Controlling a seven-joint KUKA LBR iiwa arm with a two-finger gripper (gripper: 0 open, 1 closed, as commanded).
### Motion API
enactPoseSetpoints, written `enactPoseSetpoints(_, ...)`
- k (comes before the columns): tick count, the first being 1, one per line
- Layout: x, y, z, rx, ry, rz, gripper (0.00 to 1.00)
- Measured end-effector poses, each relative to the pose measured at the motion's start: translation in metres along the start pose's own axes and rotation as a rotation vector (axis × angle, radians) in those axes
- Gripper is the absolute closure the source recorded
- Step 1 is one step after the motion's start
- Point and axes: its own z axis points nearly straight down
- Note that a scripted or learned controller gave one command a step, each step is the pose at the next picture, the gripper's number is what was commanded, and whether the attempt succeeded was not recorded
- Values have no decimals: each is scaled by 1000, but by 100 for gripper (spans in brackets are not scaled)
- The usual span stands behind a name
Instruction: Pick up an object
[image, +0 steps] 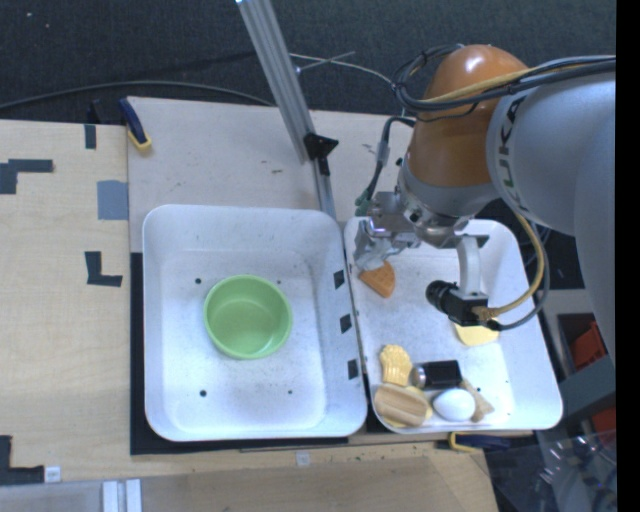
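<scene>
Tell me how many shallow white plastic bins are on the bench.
2. The left shallow white plastic bin holds a round green bowl. The right shallow white plastic bin is beside it, under the grey arm, which may hide part of it.

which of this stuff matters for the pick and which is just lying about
In play: gripper, orange wedge right beneath it, right bin.

Lying about: green bowl in left bin; white egg, black block, yellow piece.

A pale wooden bench (60, 330) carries grey and black tape patches at nine o'clock, dark carpeted floor (150, 45) lies at twelve, crossed by a slanting metal rail (285, 80).
</scene>
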Motion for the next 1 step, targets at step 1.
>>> enactPoseSetpoints(1,57,-18,5,-1,0,-1,100)
